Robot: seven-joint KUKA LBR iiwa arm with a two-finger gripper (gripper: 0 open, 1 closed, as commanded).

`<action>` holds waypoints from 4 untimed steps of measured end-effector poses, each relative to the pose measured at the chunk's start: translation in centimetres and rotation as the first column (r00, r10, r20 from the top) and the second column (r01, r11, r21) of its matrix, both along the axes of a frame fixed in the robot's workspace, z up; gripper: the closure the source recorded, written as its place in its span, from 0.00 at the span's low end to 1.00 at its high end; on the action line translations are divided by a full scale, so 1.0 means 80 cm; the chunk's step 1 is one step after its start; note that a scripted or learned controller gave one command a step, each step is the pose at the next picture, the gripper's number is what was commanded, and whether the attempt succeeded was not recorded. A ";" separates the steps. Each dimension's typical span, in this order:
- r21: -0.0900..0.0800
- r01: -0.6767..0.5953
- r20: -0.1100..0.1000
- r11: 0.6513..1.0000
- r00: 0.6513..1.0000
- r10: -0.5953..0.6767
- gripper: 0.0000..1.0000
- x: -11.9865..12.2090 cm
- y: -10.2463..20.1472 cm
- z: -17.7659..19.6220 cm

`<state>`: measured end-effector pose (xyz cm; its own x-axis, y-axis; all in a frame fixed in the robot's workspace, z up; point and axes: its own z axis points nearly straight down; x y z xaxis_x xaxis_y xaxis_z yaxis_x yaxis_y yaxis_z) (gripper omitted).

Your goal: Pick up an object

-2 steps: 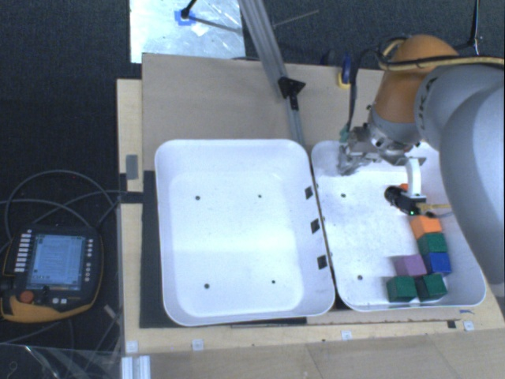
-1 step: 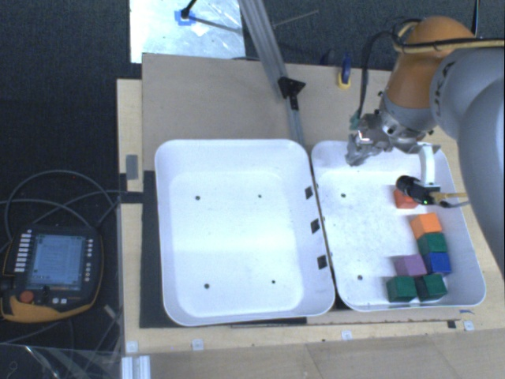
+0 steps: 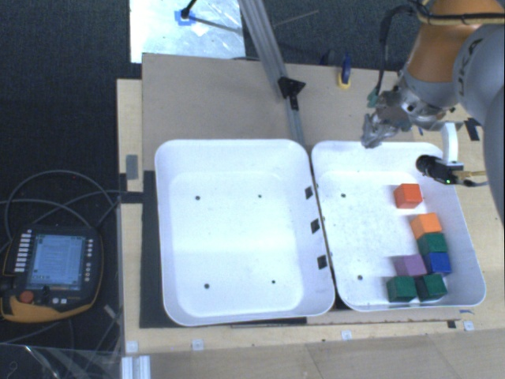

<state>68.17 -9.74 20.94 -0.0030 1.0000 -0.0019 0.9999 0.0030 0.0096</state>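
Observation:
Several small blocks lie in the right bin point(image 3: 347, 290). A red-orange block point(image 3: 407, 195) sits alone toward the back right. Nearer the front right corner cluster an orange block point(image 3: 427, 224), a dark green block point(image 3: 432, 243), a blue block point(image 3: 439, 262), a purple block point(image 3: 409, 265) and two green blocks point(image 3: 402, 289). My gripper point(image 3: 372, 136) hangs over the back rim of the right bin, well apart from every block, with nothing visible between its fingers.
The left bin point(image 3: 237, 290) lies beside the right one. A metal pole point(image 3: 268, 46) slants across the back of the bench. A teach pendant point(image 3: 51, 271) with cables rests on the floor at the left. A black fitting point(image 3: 434, 168) juts over the right bin's rim.

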 end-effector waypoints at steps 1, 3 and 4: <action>0.000 -0.002 0.001 1.000 1.000 0.002 1.00 0.000 -0.002 0.082; 0.004 -0.007 -0.010 1.000 1.000 0.007 1.00 -0.045 0.125 0.082; 0.004 -0.007 -0.011 1.000 1.000 0.007 1.00 -0.067 0.187 0.058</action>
